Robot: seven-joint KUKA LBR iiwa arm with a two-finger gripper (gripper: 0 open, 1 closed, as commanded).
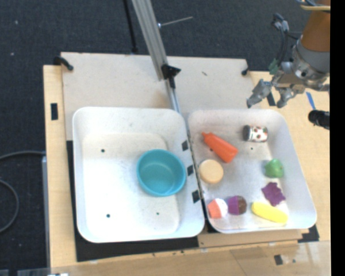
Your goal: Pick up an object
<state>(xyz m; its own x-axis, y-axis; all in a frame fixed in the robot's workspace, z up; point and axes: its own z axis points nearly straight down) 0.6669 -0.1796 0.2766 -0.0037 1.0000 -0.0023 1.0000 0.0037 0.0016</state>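
Note:
My gripper [270,96] hangs above the back edge of the right bin [296,154], its two fingers spread open with nothing between them. Below it in that bin lie a small white and brown can-like object [256,133], an orange carrot [220,146], a tan round disc [211,171], a green ball-like toy [273,168], a purple toy [273,193], a yellow banana [269,212], and a dark purple piece [237,204] beside a red and white piece [217,208]. A blue bowl [161,172] sits in the left bin [103,154].
A slanted metal pole [152,36] rises from the back of the bench between the bins. A beige board [121,79] lies behind both bins. Black cables run on the dark floor at the left.

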